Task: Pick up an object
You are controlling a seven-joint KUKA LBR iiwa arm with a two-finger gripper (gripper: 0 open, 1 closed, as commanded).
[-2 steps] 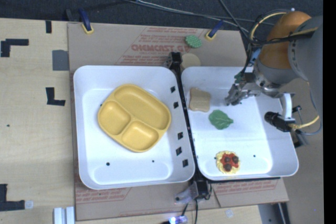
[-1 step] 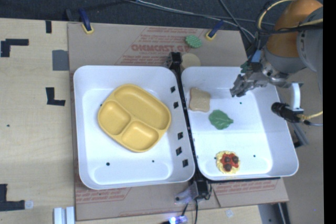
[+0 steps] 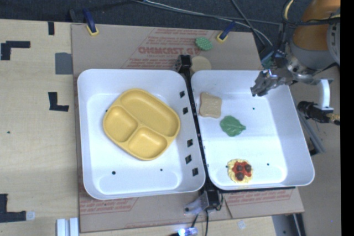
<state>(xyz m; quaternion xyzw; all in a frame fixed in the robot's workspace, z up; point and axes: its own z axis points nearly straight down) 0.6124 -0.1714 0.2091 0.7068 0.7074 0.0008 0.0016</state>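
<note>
Red print on the brown cardboard (image 3: 160, 51) under the two bins is partly covered; its letters look like "CHEMGEST", though that reading is unsure. A green ridged disc (image 3: 203, 42) lies on this cardboard just beyond the bins, with a pale round piece touching its near side.

The left bin (image 3: 94, 119) is shallow, white, smooth plastic with rounded corners. A yellow tray (image 3: 141, 124) with three moulded compartments sits in it at an angle, its surface glossy.

The right bin (image 3: 287, 135) is of the same make and touches the left one along a black clipped seam. Three small items lie in it, apart from one another. A tan, rough-edged bread slice (image 3: 210, 105) is at the far left, beside the seam. A flat green leaf (image 3: 233, 126) sits just right of and nearer than the bread. A round yellow tart (image 3: 239, 170) with red and dark topping lies near the bin's near wall.

The tool (image 3: 260, 88) hangs above the bin's far right corner, well apart from all three items, with nothing between its dark fingers; whether they are open or closed cannot be told. Above it the arm shows grey metal and an orange band (image 3: 318, 8).

The tabletop (image 3: 33, 135) is pale wood grain with black tape marks.
</note>
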